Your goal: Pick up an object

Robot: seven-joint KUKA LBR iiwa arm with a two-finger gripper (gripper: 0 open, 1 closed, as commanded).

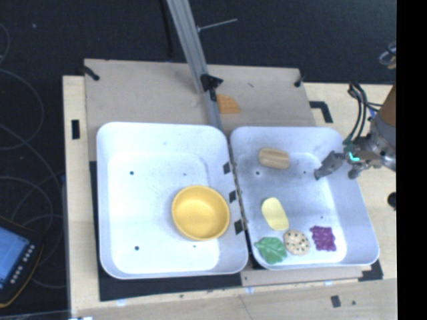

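The right bin (303,191) holds a tan roll (274,158) at the back, a pale yellow oval piece (274,213) in the middle, and along the front a green leafy piece (270,249), a speckled cookie (296,242) and purple grapes (323,238). A yellow bowl (200,212) sits in the left bin (140,179). My gripper (339,171) hangs over the right bin's far right edge, open, with nothing between its fingers. It is right of the roll and well apart from it.
A grey metal bar (189,42) slants from the top down to the seam between the bins. An orange tag (227,104) lies on the board behind the bins. Cables run beside the arm at the right edge.
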